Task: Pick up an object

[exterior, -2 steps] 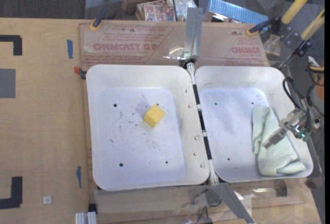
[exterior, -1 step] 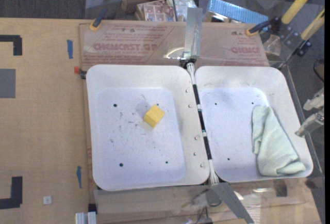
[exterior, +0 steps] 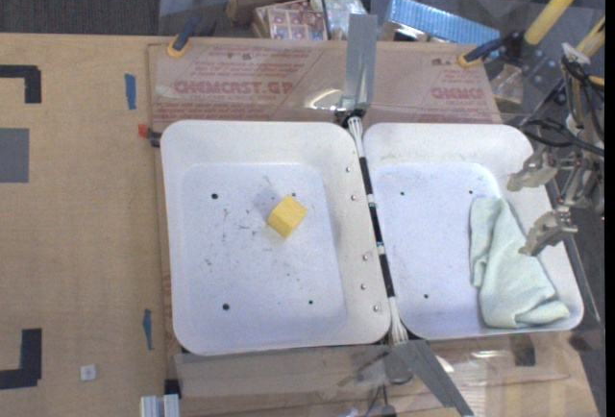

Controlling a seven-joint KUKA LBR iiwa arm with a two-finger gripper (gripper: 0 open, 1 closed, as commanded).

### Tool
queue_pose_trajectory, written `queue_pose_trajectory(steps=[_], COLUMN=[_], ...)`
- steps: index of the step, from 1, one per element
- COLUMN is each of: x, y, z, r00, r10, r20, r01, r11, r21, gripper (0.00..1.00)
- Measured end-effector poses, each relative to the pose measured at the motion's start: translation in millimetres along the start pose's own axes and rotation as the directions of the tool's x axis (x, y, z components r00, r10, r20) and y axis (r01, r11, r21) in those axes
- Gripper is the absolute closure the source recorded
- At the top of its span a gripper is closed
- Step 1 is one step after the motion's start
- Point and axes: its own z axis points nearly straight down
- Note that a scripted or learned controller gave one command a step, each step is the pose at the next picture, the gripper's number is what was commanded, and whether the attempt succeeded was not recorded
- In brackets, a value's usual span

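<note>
So the closest thing to grab is the pale cloth (exterior: 509, 273), bunched up along the right side of the right bin (exterior: 432, 138) and running from about the middle of that side down to the near corner. The gripper (exterior: 521, 215) hangs right over the cloth's upper end. Its two fingers are spread wide with nothing between them, so it's released, not holding anything. The lower fingertip looks like it's at the cloth's edge, but I can't tell if it's actually touching.

The other option is the little yellow block (exterior: 286, 215), sitting by itself near the middle of the left bin (exterior: 250, 132), well away from the gripper.

My take: go for the cloth, since it's right there. Cloth is floppy, so a pinch on a flat single layer will probably just slide off. Better to come straight down over a thick fold, push the fingertips close to the bin floor on either side of the bump, then close fully and lift slowly. Watch the bin wall too: the cloth is tucked up beside it, and the outer finger could catch the rim on the way down. If the cloth slips out, the block is a cleaner target, with hard edges and lots of room around it
</note>
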Motion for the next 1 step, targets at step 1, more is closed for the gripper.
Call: queue_pose_trajectory(steps=[1], x=[15.8], y=[110.1], z=[134.9], r00=[0.965], r10=[-0.264], r20=[-0.005], r01=[0.264], r11=[0.965], r21=[-0.004], gripper=[0.00])
